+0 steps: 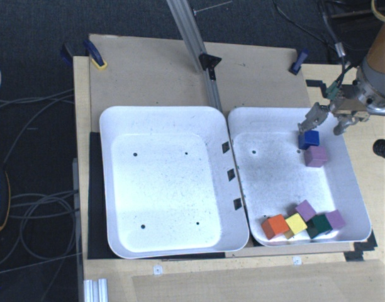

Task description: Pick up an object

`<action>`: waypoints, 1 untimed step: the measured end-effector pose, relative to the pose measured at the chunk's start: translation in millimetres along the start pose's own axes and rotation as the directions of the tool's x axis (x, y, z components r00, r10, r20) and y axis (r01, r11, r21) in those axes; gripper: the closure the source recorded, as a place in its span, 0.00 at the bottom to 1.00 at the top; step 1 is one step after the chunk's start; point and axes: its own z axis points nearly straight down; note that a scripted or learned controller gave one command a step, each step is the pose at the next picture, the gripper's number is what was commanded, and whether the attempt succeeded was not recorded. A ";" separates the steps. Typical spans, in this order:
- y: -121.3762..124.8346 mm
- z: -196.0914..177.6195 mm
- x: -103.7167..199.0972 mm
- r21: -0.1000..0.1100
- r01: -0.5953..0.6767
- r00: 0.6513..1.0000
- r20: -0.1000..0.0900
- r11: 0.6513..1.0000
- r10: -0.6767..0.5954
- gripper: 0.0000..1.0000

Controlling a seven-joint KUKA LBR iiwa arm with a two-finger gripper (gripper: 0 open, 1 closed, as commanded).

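Under tool (326, 123), unlabelled blue block (309, 139)

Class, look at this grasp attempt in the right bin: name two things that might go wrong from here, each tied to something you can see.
1. The gripper sits above the blue cube, which touches the light purple cube; a descending finger may nudge the neighbour or catch both.
2. Both cubes lie near the right bin's far wall, so a finger might strike the rim.
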 end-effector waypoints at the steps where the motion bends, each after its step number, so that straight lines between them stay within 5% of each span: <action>1: 0.1 0.0 0.0 -0.001 -0.001 1.000 0.000 1.000 0.001 0.00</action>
